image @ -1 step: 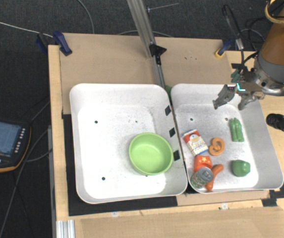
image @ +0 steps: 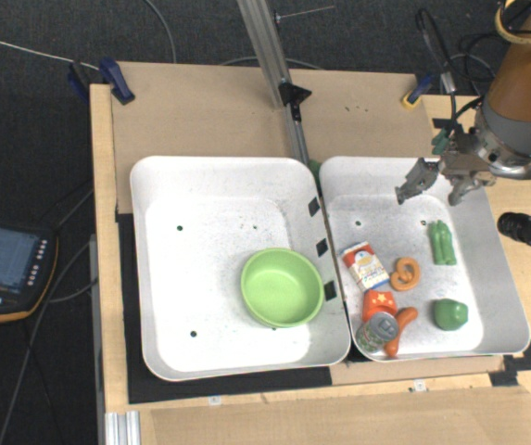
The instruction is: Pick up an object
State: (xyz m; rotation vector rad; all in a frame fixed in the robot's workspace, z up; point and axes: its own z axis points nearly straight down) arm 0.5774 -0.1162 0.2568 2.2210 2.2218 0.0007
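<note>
In the right bin (image: 501, 276), the long green piece (image: 442, 243) lies with its long axis running toward the far rim. The gripper (image: 438, 184) hangs above the bin's far part, fingers spread, gripping nothing. Nearer lie a small carton (image: 365, 267), orange ring (image: 405, 273), and perhaps a green pepper (image: 450, 314). The arm's upper part is cut off.

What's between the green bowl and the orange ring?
In the camera view, a small carton lies between the bowl and the ring, past the bins' shared edge.
</note>
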